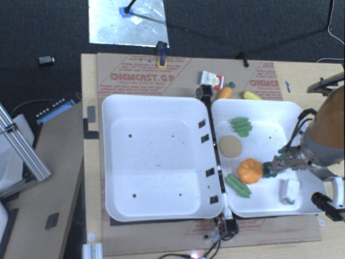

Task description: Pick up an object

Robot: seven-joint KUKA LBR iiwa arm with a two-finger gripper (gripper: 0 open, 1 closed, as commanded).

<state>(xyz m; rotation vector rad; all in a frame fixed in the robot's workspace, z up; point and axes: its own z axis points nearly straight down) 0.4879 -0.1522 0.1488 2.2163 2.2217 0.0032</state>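
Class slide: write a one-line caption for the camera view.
The arm's claw sits beside an orange toy in the right bin.

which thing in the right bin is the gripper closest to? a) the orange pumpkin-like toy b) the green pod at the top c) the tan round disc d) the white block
a: the gripper sits right beside the orange pumpkin-like toy in the right bin, with the tan round disc, the upper green pod and the white block each farther off.
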